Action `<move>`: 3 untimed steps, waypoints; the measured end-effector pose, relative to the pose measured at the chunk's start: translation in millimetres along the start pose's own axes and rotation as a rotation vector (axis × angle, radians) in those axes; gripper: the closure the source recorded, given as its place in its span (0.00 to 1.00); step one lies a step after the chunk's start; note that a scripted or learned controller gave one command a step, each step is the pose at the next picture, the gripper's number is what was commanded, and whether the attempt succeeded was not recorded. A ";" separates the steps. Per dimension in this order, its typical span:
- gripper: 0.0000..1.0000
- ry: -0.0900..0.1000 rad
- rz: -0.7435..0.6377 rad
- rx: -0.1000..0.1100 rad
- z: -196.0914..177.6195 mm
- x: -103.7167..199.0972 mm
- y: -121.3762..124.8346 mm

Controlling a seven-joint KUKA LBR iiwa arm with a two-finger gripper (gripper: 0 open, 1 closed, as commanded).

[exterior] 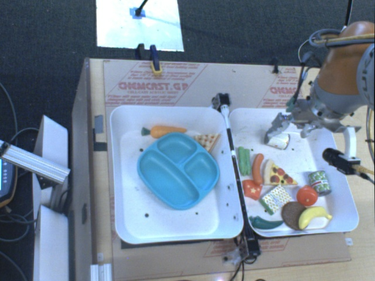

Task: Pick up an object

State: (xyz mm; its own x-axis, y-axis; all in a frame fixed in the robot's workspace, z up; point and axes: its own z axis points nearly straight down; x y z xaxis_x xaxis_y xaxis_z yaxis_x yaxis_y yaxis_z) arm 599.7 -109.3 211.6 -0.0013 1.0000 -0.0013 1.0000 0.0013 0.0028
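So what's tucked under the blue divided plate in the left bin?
An orange carrot and a waffle-patterned wedge poke out from behind the blue divided plate's far edge. Whether they reach beneath it, or what else lies under it, is covered.

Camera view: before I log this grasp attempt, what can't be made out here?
- Tool: open or shut is unclear; it is small and blurred.
- White object under the tool: partly covered by it, and pale against the white right bin, so what it is and whether it is gripped stay unclear.
- Arm: cut off by the right edge.
- Can: label too small to read.
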 end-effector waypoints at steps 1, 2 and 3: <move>0.00 0.001 0.000 0.004 99.7 -8.3 -30.0; 0.00 0.001 -0.002 0.002 127.6 -17.8 31.5; 0.00 -0.001 0.000 -0.003 2.0 -30.0 -36.6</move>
State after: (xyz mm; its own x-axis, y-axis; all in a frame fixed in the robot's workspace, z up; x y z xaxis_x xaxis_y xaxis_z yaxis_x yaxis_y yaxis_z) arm 563.2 -139.3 209.6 -0.0009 1.0000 -0.0018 1.0000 0.0009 0.0054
